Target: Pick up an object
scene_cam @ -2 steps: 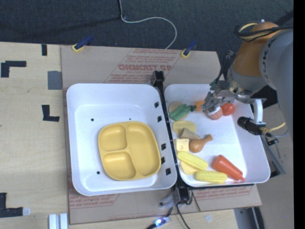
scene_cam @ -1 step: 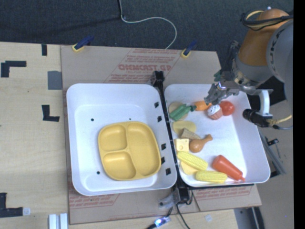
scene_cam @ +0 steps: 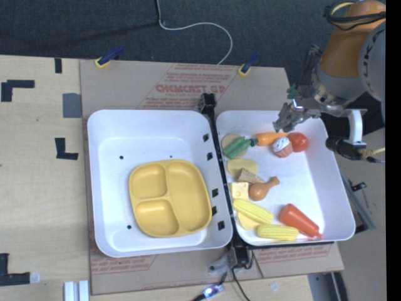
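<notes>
Grey and orange, the arm [scene_cam: 351, 49] comes in from the right, and we see its hand [scene_cam: 289, 116] low over the far edge of the right bin [scene_cam: 332, 187]. We cannot tell whether the hand is released or clenched; its tips are dark and too small to read, and nothing shows between them. Just below it lie a carrot [scene_cam: 270, 138], a red tomato [scene_cam: 299, 142] and a small red-and-white piece [scene_cam: 282, 147] we cannot name. A green vegetable [scene_cam: 237, 147] touches the carrot's left end. Nearer us sit a drumstick [scene_cam: 263, 187], pale yellow pieces [scene_cam: 242, 167] partly overlapped, two corn cobs [scene_cam: 254, 212] and an orange-red cone [scene_cam: 299, 221]. In the left bin [scene_cam: 109, 168] rests a yellow divided plate [scene_cam: 169, 197]. Cardboard [scene_cam: 156, 86] covers the desk [scene_cam: 31, 168] beneath both bins.
</notes>
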Controlling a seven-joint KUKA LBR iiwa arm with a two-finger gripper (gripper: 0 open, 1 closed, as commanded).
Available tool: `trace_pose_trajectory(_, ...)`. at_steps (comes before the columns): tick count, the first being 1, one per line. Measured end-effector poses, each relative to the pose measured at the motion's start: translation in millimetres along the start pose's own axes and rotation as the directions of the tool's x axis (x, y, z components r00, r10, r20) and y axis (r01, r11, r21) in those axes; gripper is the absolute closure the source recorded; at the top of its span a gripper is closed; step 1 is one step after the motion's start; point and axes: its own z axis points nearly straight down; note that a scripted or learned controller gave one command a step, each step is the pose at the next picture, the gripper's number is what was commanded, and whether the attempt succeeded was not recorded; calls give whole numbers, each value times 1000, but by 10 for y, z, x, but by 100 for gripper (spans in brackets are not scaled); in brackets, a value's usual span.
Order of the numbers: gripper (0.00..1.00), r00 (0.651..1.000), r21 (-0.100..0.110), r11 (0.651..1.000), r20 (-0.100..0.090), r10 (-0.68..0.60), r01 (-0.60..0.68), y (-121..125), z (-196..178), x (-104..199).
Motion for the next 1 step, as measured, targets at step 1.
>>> trace_pose_trajectory(1, 100, 1000, 4, 1000, -2, -5, 5, -121, 42, 632)
